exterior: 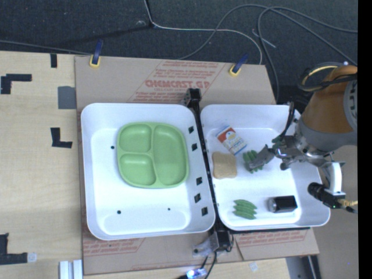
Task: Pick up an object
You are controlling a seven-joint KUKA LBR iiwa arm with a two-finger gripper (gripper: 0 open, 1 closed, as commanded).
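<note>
The right bin (pixel 302 121) holds several items. A small white box with red and blue print (pixel 231 140) lies near its back left. A tan sponge-like block (pixel 224 165) sits just in front of that box. A green pea pod (pixel 244 209) and a black block (pixel 284 203) lie near the front wall. A small green piece (pixel 250 156) sits mid-bin. My gripper (pixel 259 160) reaches in from the right, low over the bin floor, its tip right against that small green piece. The view does not tell me whether it grips it.
The left bin (pixel 99 173) holds a light green divided plate (pixel 153 154). A black divider with clips (pixel 200 156) runs between the bins. The grey and orange arm (pixel 328 118) hangs over the right bin's right side. Cables (pixel 244 22) lie behind the bench.
</note>
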